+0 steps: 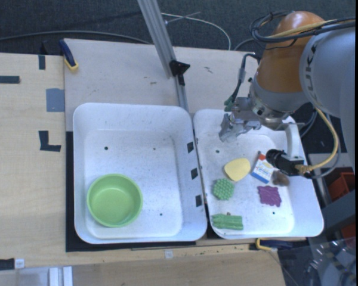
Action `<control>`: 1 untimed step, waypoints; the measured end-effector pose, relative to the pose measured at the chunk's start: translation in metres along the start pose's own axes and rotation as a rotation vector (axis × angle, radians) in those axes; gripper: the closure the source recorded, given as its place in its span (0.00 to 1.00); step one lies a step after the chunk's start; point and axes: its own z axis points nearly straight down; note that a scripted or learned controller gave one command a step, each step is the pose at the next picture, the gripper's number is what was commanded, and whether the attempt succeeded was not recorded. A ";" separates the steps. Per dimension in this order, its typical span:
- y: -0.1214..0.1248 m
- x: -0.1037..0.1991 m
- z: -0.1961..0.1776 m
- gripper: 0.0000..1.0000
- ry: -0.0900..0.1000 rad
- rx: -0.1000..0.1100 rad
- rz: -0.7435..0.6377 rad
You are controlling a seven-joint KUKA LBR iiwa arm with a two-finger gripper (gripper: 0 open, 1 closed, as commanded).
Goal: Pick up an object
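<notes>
- My tool (230,131) hangs over the far left part of the right bin (304,219). I cannot tell whether it is open or closed.
- Any object will do for this task. The nearest one is the yellow wedge (237,169), lying flat in the middle of the right bin, just near of my tool.
- I judge the wedge to be light and fairly stiff, likely plastic or foam, with a smooth skin that could slip. I would close across its narrower width, low down, rather than over the rounded end.
- The round green piece (224,189) lies just near and left of the wedge. The long green piece (227,221) lies against the bin's near edge. Both look knobbly, which should give good hold, and probably a little soft. I would take the long one across its short side.
- The purple piece (269,195) lies to the right, apart from the others. It is also knobbly and looks flat and thin, so it may be hard to get under.
- The small box (263,171) lies just right of the wedge, close enough to be nudged. It looks light, and its straight sides suit a pinch.
- The green bowl (114,200) sits in the near left corner of the left bin (131,109). It looks rigid and light, and I would take it by the rim.
- My count: two bins on the surface (119,70), one bowl, one yellow wedge, two green pieces, one purple piece and one box.
</notes>
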 end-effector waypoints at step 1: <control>0.026 0.049 0.015 1.00 0.000 0.001 0.001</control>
